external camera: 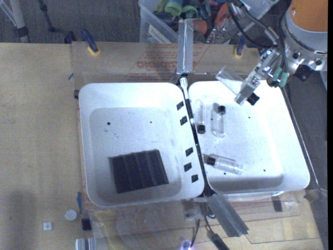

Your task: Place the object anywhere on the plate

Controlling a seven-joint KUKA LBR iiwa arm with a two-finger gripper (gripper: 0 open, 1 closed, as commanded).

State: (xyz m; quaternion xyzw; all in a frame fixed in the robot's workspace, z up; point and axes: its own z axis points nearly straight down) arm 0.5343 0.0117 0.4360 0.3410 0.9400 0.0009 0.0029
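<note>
**Clear vial (229,80) is up in the air, pinched at the arm's tip**

So the vial sits over the back part of the right bin (291,139), tilted, with its see-through body sticking out to the left of the gripper (245,94). Its right end goes in between the fingers (242,95), which look closed narrow around it. It's transparent and a bit washed out against the white bin, so the exact contact is hard to make out, but the vial meets the fingertips and isn't touching the bin floor.

The arm (307,14) comes in from the top right corner, orange band showing, with the wrist angled down and to the left.

The plate (138,171) is a dark ridged rectangle lying flat in the front part of the left bin (91,103), well apart from the vial, with the divider between the bins in the way.

Three more capped vials are on the floor of the right bin:
- one by the divider (200,120)
- one just beside it toward the middle (219,121)
- one lying on its side nearer the front (223,163)

Behind the bins there's a clear tub of colourful clutter (203,7), and the whole lot sits on a pale wooden tabletop (36,113).
</note>
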